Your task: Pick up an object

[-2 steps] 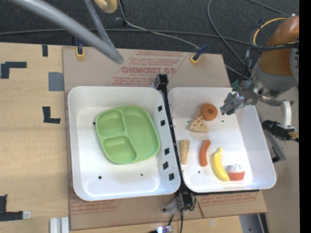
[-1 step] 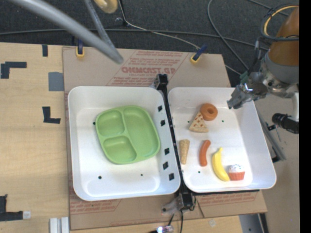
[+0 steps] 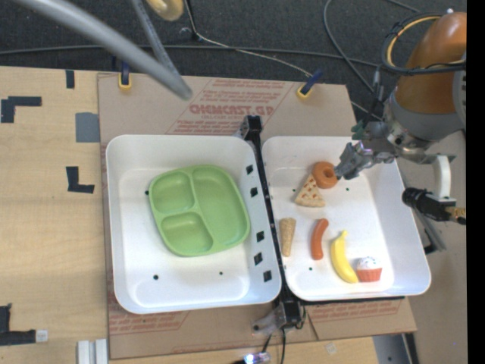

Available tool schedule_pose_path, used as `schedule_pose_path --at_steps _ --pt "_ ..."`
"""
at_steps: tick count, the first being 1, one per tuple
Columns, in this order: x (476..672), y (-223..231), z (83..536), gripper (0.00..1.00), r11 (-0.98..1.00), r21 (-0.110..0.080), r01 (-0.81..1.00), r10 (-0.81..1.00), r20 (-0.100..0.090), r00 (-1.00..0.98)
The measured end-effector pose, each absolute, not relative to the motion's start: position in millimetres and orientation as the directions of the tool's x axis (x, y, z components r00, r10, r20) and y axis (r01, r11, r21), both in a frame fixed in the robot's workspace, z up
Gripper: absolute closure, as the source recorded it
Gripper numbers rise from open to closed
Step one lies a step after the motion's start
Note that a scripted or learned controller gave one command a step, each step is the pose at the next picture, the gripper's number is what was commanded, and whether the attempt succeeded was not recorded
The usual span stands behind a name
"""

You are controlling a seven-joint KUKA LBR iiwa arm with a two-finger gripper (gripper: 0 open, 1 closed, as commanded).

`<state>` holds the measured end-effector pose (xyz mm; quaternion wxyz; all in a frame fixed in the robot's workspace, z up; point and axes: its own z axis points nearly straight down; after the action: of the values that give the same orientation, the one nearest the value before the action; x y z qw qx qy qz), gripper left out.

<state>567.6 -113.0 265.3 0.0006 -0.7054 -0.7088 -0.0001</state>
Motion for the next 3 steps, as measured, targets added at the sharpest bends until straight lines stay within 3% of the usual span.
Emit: schedule_pose_path --at_steps 3 --pt "539.1 41.4 257.2 1.0 0.007 -0.002 1.0 1.0 0.001 -0.007"
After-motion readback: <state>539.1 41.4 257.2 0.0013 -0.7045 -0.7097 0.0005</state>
